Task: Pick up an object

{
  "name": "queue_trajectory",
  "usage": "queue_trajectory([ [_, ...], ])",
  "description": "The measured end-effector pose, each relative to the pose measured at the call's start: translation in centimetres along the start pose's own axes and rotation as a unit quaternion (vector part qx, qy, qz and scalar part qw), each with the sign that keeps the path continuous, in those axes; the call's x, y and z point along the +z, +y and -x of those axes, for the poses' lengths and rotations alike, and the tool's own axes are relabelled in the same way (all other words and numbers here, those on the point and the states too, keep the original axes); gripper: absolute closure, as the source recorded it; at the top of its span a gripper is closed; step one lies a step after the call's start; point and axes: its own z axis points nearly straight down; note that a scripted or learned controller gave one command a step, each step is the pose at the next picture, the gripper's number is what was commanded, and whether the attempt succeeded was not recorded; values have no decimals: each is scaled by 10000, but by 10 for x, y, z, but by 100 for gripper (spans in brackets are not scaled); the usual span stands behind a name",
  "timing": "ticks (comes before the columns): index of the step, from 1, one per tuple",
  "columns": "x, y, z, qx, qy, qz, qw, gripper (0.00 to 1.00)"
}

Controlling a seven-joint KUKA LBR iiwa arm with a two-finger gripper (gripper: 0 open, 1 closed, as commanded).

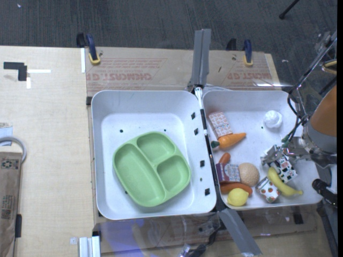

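My gripper (274,156) hangs low over the right side of the right bin (244,98), reaching in from the right. Just below it lie a yellow banana (283,183) and a small black-and-white spotted item (287,169). Left of the gripper rests a tan bread roll (248,173). An orange carrot (231,140), a red-and-white packet (220,123), a yellow lemon (238,197), a red sausage (235,187) and a white cap-like piece (273,119) are spread over the same bin. I see nothing held by the gripper.
The left bin (104,143) holds a green divided plate (151,167). A grey post (201,55) rises behind the wall between the bins. Blue-and-yellow clamps (92,51) pin cardboard at the back. The arm's orange band (327,118) sits at the right edge.
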Motion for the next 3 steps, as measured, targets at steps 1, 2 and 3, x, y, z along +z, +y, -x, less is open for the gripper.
queue_trajectory([
  [1, -6, -2, 7, 48, -47, -15, 10000, 100],
  [2, -1, -6, -8, -21, -76, 11, 10000, 100],
  [3, -90, 11, -67, -220, -76, -6, 9997, 100],
])
